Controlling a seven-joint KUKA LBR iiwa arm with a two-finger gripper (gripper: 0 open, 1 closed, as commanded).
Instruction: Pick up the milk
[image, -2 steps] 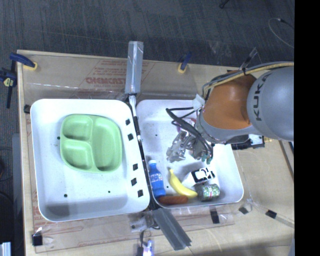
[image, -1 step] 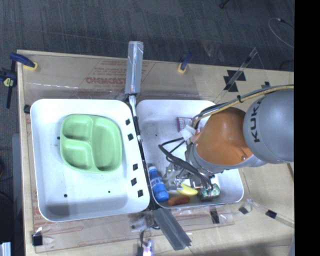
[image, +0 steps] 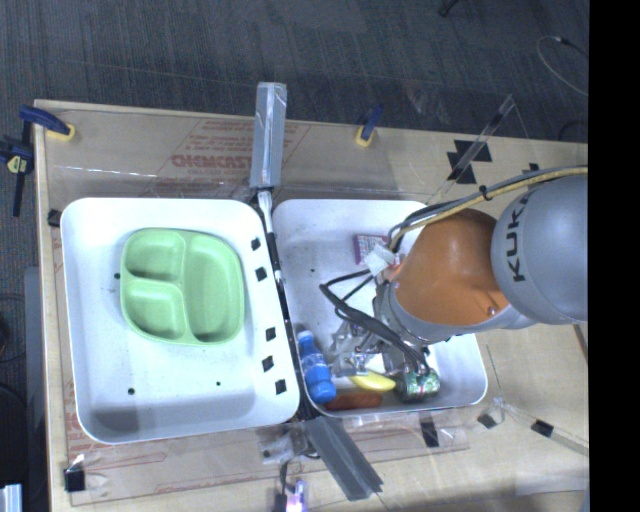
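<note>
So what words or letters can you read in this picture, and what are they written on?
"KU": black letters on the grey robot arm, cut off at the picture's edge.
Red print on the bench behind the bins: too faint and blurred to read.
Pink packet in the right bin: print too small to read.
Green can near the pincer: label too blurred to read.
Green tray in the left bin: no writing.

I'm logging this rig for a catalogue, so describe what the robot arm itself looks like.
The rounded grey arm carries black KUKA lettering and a glossy orange band above the wrist. Black and pale cables loop over it. Below sits a metallic claw with thin wires around it.
</note>
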